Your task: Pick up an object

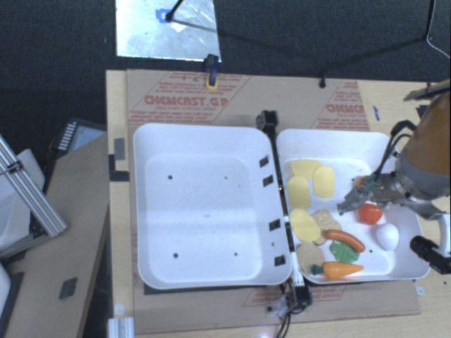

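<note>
**End effector over the right bin**

The end effector [352,204] is lowered beside a toy tomato [369,213] in the right bin [331,143]; its finger state cannot be told. The tomato is judged light, rigid, smooth, best gripped across its middle.

**Around my bench**

Far to my gripper's left and beyond it, dark carpet [56,41] covers the floor. A shiny metal sheet [166,18] lies on it, well beyond the bins. The bench top is brown printed cardboard [211,97]. Well to my left stands a tan side table [63,217] beside an aluminium frame rail [28,196].
</note>
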`<action>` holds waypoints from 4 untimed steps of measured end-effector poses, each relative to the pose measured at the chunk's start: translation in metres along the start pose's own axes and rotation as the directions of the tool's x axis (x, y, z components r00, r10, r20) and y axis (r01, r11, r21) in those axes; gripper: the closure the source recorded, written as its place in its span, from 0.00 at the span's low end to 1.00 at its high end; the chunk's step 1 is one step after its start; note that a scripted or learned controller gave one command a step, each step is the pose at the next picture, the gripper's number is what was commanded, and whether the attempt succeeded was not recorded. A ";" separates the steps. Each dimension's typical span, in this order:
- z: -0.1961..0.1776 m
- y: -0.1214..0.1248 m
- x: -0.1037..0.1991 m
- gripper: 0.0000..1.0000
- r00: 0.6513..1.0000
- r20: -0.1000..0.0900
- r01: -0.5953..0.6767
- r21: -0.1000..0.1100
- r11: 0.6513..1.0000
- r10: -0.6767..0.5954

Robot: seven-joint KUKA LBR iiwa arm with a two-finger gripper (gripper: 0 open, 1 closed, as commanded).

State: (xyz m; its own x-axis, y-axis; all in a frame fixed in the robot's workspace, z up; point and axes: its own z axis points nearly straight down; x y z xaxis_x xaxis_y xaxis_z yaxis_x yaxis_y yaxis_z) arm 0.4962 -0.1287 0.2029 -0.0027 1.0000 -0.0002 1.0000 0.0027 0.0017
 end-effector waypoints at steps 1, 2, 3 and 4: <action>0.123 -0.010 0.029 0.00 1.000 -0.005 0.000 0.004 1.000 0.000; 0.107 -0.008 0.027 1.00 1.000 -0.002 0.000 -0.004 1.000 0.000; 0.013 0.065 0.095 1.00 1.000 0.000 0.009 -0.011 1.000 -0.009; -0.061 0.173 0.142 1.00 1.000 -0.001 0.008 -0.016 1.000 -0.008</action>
State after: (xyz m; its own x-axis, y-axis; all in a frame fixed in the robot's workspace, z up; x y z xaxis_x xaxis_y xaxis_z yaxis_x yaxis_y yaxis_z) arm 0.6684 0.0135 0.2638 -0.0111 0.9999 0.0004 0.9998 0.0110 0.0176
